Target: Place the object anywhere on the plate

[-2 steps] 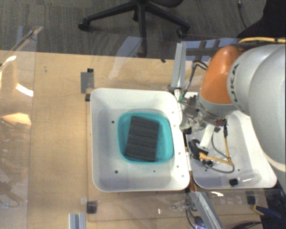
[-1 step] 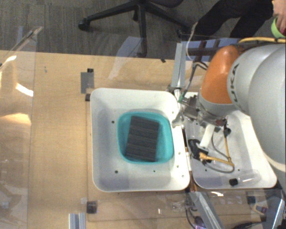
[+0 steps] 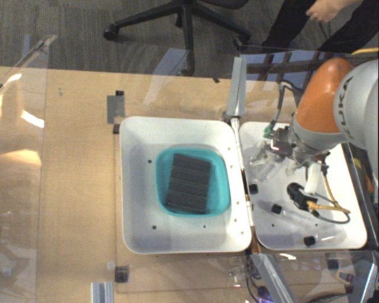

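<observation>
Atop the wooden bench, dark block lies on teal plate; gripper over right bin, state unclear; grey carpet beyond.

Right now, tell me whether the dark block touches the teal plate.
Touching: the camera view shows the dark block lying flat on the teal plate, inside its rim.

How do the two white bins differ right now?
The bin with the plate holds a teal plate with a dark ribbed block lying flat on it. The bin under the arm holds a few small black pieces scattered apart. The arm hangs over the second bin, not the first. Both bins are shallow, white and round-cornered, and they sit side by side.
</observation>
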